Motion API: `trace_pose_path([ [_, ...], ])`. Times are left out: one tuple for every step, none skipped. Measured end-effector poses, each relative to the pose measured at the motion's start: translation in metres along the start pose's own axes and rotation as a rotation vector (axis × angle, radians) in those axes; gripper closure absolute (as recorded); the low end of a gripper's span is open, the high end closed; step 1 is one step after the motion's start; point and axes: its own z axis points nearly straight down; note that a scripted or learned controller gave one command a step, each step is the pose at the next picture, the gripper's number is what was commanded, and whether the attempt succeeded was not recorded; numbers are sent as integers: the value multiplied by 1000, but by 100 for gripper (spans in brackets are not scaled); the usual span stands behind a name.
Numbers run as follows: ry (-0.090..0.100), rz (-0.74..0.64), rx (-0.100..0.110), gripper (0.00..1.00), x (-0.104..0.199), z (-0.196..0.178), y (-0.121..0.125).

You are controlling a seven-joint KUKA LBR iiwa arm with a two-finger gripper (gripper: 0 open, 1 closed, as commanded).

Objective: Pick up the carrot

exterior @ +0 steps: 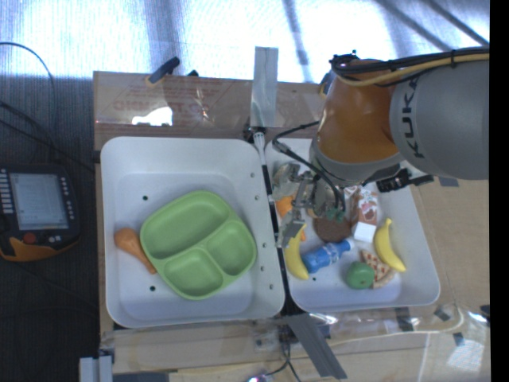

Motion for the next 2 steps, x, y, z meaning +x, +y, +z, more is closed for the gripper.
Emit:
trace_pose_path([
  [-1, 121, 0, 0, -38, 0, -14],
  [1, 201, 0, 0, 3, 0, -47],
])
